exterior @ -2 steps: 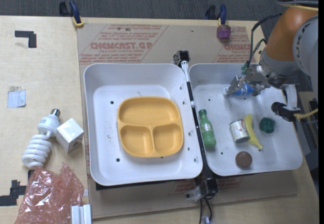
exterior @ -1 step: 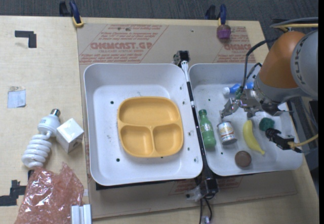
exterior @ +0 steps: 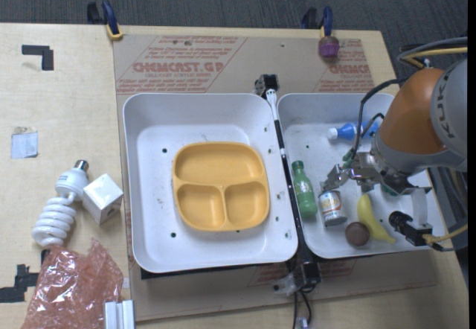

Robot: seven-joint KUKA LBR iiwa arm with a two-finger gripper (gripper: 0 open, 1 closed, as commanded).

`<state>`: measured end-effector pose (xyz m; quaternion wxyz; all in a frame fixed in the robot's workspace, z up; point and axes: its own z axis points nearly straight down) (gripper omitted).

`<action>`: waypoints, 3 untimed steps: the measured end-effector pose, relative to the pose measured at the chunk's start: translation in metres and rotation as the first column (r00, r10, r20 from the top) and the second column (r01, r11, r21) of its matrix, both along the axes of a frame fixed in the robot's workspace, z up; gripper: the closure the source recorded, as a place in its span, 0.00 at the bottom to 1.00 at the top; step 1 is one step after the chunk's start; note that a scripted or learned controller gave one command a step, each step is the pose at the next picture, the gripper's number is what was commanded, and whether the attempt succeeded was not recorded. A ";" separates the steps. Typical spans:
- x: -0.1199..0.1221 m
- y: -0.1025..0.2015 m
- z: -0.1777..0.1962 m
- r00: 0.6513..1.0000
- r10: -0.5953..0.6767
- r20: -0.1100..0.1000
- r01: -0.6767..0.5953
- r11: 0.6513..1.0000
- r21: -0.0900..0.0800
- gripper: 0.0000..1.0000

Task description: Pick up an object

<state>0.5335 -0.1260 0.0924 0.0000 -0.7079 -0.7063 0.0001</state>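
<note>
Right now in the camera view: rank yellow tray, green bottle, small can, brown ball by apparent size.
1. yellow tray
2. green bottle
3. small can
4. brown ball
Can and ball look close in size; that last ordering is unsure.

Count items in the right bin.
5: green bottle at left wall, can beside it, banana, brown ball at front, blue-white item at back. Arm may hide more.

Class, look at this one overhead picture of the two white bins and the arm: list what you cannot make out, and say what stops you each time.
- Two-finger gripper: small and dark against clutter in the camera view; what the fingers are doing is unclear.
- Blue-and-white bottle: its right end is hidden behind the grey arm and cables.
- Small labelled tin can: label print too small to read.
- Right white bin: its right side is covered by the arm.
</note>
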 end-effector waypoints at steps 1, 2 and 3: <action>-0.052 0.019 0.001 1.000 -0.002 0.003 0.002 1.000 -0.004 0.00; -0.050 0.020 0.010 1.000 -0.003 0.004 0.003 1.000 -0.002 1.00; -0.005 0.082 0.100 1.000 0.003 0.002 -0.003 1.000 -0.001 1.00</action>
